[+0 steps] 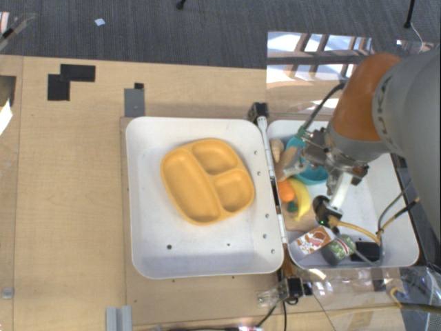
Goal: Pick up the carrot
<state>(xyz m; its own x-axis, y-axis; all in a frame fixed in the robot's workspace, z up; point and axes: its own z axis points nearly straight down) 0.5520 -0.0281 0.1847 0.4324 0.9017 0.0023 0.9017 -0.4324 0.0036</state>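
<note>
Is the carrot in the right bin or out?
In: the carrot lies in the right bin, near the wall nearest the other bin, beside the banana.

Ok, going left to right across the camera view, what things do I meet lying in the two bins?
Yellow divided plate → carrot → banana → green can. The other items in the right bin overlap these too much to place in the order.

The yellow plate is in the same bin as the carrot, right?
Not quite. The camera view shows the yellow plate in the left bin of that view. The carrot lies in the right bin, next to the banana.
</note>
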